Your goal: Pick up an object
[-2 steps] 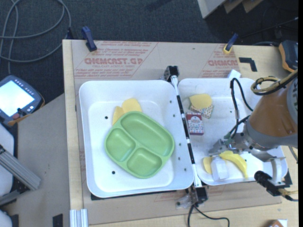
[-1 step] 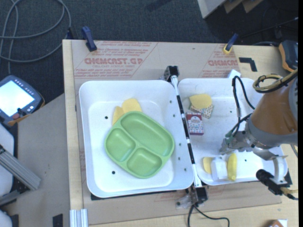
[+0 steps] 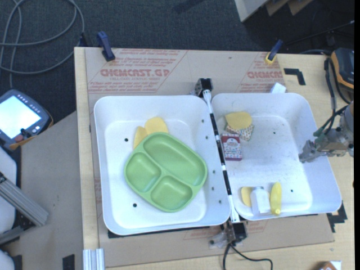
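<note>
While the gripper (image 3: 308, 152) sits at the right bin's (image 3: 292, 103) right rim, you can't tell how it is set; nothing shows in it. Your nearest pickable things lie in that bin: a yellow-topped cup (image 3: 239, 125) and a red carton (image 3: 232, 147) near the divider, and a banana (image 3: 275, 198) beside a white block (image 3: 260, 201) at the front. Over in the left bin (image 3: 112, 207) you have a green tray (image 3: 165, 171) on yellow pieces (image 3: 153, 126).
</note>
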`<state>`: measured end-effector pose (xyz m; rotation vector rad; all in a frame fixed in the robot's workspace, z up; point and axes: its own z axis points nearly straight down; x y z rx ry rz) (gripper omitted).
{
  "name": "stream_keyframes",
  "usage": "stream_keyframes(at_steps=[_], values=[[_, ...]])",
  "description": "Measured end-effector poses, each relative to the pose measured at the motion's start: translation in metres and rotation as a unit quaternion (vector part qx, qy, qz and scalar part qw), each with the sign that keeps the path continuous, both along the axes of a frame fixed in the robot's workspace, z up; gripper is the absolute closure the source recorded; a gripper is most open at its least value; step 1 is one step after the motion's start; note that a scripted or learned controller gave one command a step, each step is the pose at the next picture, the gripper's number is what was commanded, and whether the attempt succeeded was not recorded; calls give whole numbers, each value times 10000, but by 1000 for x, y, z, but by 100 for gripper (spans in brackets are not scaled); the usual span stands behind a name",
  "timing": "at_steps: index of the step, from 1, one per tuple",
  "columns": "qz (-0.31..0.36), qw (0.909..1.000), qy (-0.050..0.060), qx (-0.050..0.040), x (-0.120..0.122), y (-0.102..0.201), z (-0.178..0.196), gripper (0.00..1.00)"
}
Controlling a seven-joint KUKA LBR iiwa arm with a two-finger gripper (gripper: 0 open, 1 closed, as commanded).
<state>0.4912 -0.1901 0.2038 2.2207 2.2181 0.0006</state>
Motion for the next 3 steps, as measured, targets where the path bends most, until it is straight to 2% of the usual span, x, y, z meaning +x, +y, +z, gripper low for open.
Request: stream_keyframes(at_steps=[1,2,3], values=[[17,10000,1,6,133,28,10,100],[18,10000,19,15,123,115,21,100],[13,10000,19,10,123,114,21,0]])
